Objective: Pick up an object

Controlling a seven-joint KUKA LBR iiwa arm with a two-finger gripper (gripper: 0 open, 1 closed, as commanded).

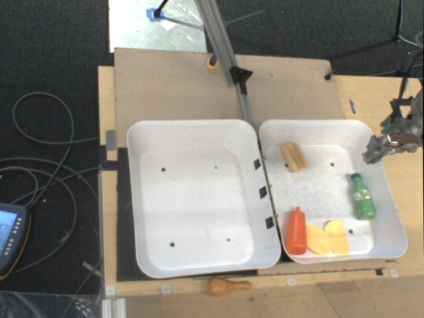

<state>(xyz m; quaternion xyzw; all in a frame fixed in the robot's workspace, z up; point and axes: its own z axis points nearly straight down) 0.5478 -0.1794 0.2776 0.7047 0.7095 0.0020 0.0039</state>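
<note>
My claw [376, 150] hangs at the right bin's [391, 240] upper right rim; I cannot tell its state. Just below lies a glossy green bottle [362, 196]. Farther left rest pale yellow rounded pieces [328, 237], a smooth red bottle [295, 230] and a tan wooden block [292, 156]. The left bin [192, 197] sits beyond on the tabletop [172, 85].

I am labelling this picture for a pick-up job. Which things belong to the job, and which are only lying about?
Job:
gripper
tan bread-shaped block
green plastic bottle
red plastic bottle
two yellow rounded pieces
right white bin

Lying about:
left white bin
brown pear-shaped thing
handheld screen
</note>
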